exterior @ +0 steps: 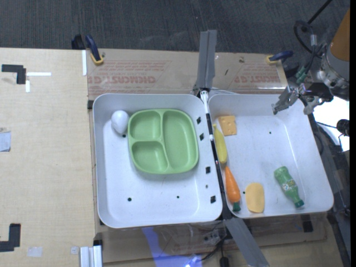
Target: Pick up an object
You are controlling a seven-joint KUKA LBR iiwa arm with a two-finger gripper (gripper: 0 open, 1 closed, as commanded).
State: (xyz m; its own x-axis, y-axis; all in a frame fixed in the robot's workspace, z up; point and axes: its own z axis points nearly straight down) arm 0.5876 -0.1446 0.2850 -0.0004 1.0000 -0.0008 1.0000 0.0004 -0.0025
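The gripper [293, 100] hangs over the far right corner of the right bin [261, 143], above its rim, with nothing between its fingers; they look spread apart, so I judge it released. No object is named by the task, so any of the five things in the right bin could serve, and all of them lie toward the camera and to the view's left of the gripper. Nearest is the cheese [227, 125], a flat orange square by the bin's far left side, beside the divider. Just in front of it the banana [221, 144] lies along the divider, its long axis running from far to near. The carrot [232, 189] continues that line, tilted slightly, with its green end toward the near rim. Just beside it sits a yellow-orange bread roll [255, 197], oval and lying flat. The green bottle [288, 187] lies on its side near the right wall, cap pointing to the near right corner; it is the thing most directly in front of the gripper, though well apart from it. The left bin [111, 188] holds a green plate [163, 141] with three compartments, all bare, and a white ball [119, 120] touching the plate's far left edge.
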